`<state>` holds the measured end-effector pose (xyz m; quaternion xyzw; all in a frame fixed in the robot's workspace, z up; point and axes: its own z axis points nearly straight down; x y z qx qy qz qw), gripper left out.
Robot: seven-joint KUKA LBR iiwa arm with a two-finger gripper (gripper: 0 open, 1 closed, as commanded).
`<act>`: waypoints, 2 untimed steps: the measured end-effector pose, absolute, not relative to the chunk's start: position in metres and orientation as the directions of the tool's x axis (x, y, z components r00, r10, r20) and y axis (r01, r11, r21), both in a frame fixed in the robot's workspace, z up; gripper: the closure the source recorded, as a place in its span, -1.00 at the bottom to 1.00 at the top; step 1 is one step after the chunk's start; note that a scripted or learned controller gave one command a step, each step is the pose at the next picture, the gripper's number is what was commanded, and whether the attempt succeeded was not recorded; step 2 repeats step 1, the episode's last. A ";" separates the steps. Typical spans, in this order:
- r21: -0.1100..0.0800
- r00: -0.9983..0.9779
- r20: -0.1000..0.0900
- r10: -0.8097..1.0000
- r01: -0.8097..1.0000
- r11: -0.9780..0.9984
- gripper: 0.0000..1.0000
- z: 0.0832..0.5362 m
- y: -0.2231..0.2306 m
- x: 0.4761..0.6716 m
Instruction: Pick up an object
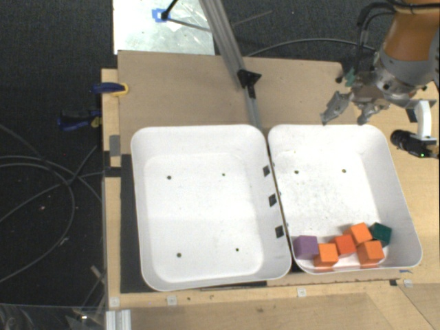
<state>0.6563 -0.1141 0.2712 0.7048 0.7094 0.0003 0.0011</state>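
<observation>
- Lying in the near corner of the right bin [385, 150]: a tight cluster of blocks against the front wall. Purple block [306, 246] at the cluster's left end; four orange blocks [344, 245] touching one another to its right; green block [381, 234] at the far right end, touching the orange ones.
- Rest of the right bin's floor is bare white with fine dark speckling and two small dark dots.
- Left bin [199, 139] sits side by side with the right one, rims touching along the middle. Four small dark dots on its floor, no blocks in it.
- Three black tabs [272, 199] sit along the seam between the bins.
- Both bins rest on a brown bench [295, 91]. Dark carpet with loose cables [41, 184] lies to the bench's left.
- Blue clamp with a yellow tip [110, 88] grips the bench's left edge; a second blue clamp [78, 120] is just below it, off the edge.
- Grey pole [227, 40] runs at a slant from the top down to the far end of the seam, with a black bracket [248, 78] on it.
- Gripper [349, 111] hangs over the far rim of the right bin, well apart from the blocks, with nothing standing between them. Fingers are spread wide, nothing between them.
- Orange band [409, 40] and grey wrist above the gripper, at the upper right.
</observation>
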 end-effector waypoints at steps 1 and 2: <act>0.006 -0.010 -0.002 1.000 1.000 0.010 1.00 0.283 -0.114 0.657; 0.006 -0.010 -0.002 1.000 1.000 0.010 1.00 0.283 -0.114 0.657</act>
